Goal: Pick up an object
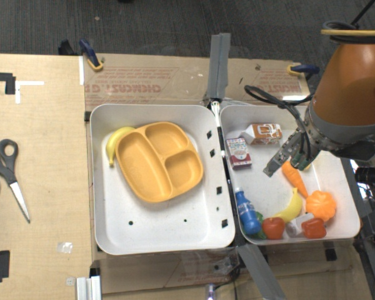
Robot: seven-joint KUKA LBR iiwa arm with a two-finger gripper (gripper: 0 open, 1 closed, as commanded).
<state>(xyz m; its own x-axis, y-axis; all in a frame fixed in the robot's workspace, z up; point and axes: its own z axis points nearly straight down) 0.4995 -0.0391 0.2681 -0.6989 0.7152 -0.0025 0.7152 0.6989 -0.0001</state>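
My gripper [290,159] hangs over the right bin [256,186], beside the top of an orange carrot [294,177]; nothing shows between its fingers. Below the carrot lie a yellow banana [290,208], an orange pumpkin-like toy [320,205], a red tomato [274,227], a red pepper [313,228] and a blue bottle [247,214]. A brown carton [264,133] and a red-and-white carton [238,152] lie to the gripper's left.
The left bin [112,224] holds a yellow divided plate [157,161] with a second banana [117,141] at its left edge. Scissors [11,174] lie on the wooden bench at far left. A grey divider strip [217,67] runs up behind the bins.
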